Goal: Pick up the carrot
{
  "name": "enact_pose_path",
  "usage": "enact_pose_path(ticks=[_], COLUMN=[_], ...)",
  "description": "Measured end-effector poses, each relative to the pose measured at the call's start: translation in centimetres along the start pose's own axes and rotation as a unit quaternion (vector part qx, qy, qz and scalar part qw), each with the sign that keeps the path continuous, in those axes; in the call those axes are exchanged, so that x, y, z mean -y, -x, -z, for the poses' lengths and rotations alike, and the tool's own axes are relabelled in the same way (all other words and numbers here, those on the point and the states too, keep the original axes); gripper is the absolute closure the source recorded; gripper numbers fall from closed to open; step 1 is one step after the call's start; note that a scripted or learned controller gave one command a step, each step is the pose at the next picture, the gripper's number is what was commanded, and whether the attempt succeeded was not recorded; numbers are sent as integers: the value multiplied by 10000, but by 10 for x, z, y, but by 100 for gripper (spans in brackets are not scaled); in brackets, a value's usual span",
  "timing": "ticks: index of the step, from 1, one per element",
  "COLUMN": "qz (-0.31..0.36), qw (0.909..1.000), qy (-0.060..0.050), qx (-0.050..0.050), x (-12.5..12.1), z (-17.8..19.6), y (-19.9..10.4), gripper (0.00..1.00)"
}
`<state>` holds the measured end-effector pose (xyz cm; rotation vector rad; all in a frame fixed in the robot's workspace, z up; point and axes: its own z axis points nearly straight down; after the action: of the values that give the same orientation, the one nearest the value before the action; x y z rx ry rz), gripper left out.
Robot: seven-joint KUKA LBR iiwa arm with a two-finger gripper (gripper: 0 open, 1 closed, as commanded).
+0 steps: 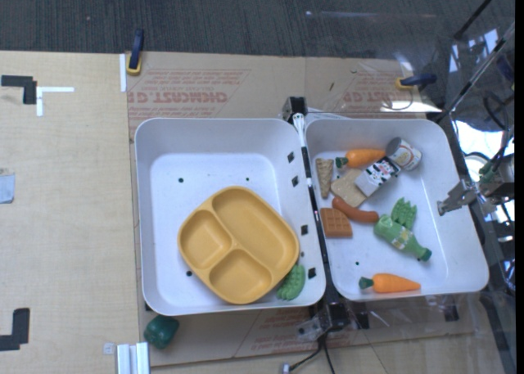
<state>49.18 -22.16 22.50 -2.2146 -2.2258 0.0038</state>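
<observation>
Carrots number two in the right bin (458, 200). One carrot (391, 284) lies near the front wall, its green top pointing left and its orange body running right, apart from the other toys. A second, smaller carrot (363, 156) lies toward the back, just beside a small can (404, 154) and above a black-and-white carton (377, 176). Between them sit a cracker (324, 177), a slice of bread (348, 190), a sausage (355, 211), a waffle (336, 223), a green leafy piece (403, 212) and a green bottle (401, 238).

The left bin (164, 159) holds a yellow divided plate (237, 243), with a green vegetable (292, 282) wedged against its right front edge. Another green toy (161, 331) rests on the bench outside that bin's front corner.

The gripper (455, 200) sits at the right bin's right wall, well apart from both carrots; whether its fingers are spread or closed cannot be told.
</observation>
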Motion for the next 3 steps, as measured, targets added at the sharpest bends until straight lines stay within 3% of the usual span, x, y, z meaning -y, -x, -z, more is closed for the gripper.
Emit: enact_pose_path(ticks=[1, 2, 3], qz=[749, 853, 333], qw=[9972, 9963, 9994], qy=[7, 33, 39], qx=[0, 2, 10], x=[13, 11, -88], z=[-39, -99, -131], y=[-49, -103, -110], gripper=[0, 0, 0])
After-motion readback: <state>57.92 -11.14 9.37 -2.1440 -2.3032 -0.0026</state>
